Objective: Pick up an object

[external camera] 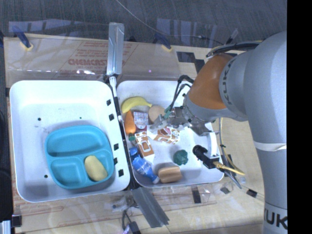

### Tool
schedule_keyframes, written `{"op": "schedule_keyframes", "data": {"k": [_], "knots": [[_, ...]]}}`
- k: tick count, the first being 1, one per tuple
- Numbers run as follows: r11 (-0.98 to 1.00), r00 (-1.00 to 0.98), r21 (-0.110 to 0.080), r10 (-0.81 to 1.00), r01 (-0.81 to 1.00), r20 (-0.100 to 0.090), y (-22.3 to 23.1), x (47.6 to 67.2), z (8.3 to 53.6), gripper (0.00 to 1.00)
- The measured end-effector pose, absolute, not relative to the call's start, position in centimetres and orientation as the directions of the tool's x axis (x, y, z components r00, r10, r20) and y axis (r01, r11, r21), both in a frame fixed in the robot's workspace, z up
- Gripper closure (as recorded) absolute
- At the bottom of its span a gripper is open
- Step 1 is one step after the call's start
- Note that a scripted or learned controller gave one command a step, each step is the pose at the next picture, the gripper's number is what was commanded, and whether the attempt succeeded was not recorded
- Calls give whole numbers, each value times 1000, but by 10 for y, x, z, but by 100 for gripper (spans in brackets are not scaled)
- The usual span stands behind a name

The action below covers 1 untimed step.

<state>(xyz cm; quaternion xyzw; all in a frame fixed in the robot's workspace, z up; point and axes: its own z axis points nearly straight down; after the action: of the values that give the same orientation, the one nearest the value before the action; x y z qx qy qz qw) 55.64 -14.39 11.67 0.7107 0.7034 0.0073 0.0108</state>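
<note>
Banana point(136, 103) in right white bin point(195, 177), wooden bench point(243, 160), dark carpet point(58, 4) beyond.

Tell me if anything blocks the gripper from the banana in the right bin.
Nothing visibly stands between them. The gripper is low in the right bin, beside a round tan item. The banana lies exposed just past that item, with a small packet below it.

Blue tray point(73, 143), yellow banana point(136, 103), green toy point(181, 156), white bins point(29, 96).
</note>
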Motion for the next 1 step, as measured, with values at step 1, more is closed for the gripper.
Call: {"op": "schedule_keyframes", "data": {"k": [1], "knots": [[29, -29, 13, 1000, 999, -3, -133, 612, 99, 0]]}}
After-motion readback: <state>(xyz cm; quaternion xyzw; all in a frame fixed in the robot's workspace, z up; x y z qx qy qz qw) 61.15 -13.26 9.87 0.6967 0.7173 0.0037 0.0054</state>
